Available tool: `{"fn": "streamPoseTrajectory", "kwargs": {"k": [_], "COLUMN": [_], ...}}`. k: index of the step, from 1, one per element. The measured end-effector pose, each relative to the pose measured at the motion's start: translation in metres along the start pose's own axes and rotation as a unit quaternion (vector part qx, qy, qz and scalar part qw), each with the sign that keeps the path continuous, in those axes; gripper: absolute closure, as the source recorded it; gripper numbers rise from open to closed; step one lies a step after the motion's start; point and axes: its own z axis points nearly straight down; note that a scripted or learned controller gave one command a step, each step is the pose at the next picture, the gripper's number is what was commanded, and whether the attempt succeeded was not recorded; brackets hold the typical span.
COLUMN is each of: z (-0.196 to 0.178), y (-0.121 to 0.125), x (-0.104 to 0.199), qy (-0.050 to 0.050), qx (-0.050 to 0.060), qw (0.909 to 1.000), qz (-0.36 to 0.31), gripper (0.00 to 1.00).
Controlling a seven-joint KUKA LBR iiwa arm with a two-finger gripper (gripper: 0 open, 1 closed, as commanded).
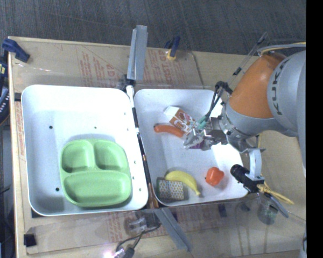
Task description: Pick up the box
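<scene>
Gripper [196, 138] is low in the right bin [151, 160], near its middle — whether it is clenched or released cannot be told. The box [180, 118], orange and white, lies tilted just left and far of it, apparently touching. A sausage [168, 129] sits beside the box. Near edge: sponge [170, 189], banana [184, 180], red pepper [215, 176]. Left bin [37, 106] — green divided tray [95, 172].
</scene>
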Motion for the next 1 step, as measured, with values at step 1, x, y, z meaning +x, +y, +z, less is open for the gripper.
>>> {"fn": "streamPoseTrajectory", "kwargs": {"k": [1], "z": [0.0032], "y": [0.0144], "x": [0.0811], "qy": [0.0], "qx": [0.0], "qw": [0.9995], "qz": [0.032], "gripper": [1.0]}}
